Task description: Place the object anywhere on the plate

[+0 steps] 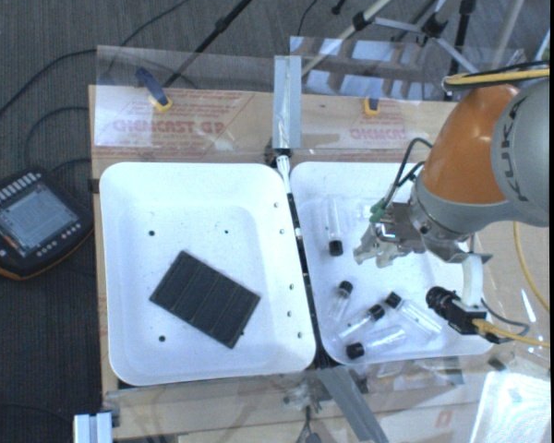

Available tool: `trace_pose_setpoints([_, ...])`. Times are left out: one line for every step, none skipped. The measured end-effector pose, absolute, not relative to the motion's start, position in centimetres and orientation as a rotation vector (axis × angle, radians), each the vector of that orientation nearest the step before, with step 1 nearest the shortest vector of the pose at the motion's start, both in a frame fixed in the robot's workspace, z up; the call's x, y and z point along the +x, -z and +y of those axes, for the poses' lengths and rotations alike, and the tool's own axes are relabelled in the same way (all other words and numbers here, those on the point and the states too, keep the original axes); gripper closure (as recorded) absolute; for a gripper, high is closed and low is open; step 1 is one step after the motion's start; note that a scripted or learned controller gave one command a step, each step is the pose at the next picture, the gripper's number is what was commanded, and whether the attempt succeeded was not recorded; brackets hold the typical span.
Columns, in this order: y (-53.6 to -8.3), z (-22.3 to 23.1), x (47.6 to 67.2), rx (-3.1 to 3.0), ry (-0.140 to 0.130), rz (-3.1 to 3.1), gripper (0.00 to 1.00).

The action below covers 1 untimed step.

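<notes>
Left bin (129, 247): one dark plate (204, 299), lying flat. Right bin (307, 247): several clear black-capped vials (377, 314), loose near its front. Claw (377, 247): hovered above the right bin; finger state could not be told.

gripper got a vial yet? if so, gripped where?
Cannot tell. The gripper sits over the right bin above the loose vials, and no vial is visible between its fingers; the plate lies in the left bin.
</notes>
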<state>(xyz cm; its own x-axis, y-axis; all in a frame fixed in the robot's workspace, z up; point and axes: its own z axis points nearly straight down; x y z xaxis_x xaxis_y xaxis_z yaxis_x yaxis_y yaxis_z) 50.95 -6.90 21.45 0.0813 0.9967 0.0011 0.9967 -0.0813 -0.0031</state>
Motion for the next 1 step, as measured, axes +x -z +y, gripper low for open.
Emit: trace_pose_setpoints([-19.05,0.76,59.38,-2.347,-0.007,-2.086,1.0])
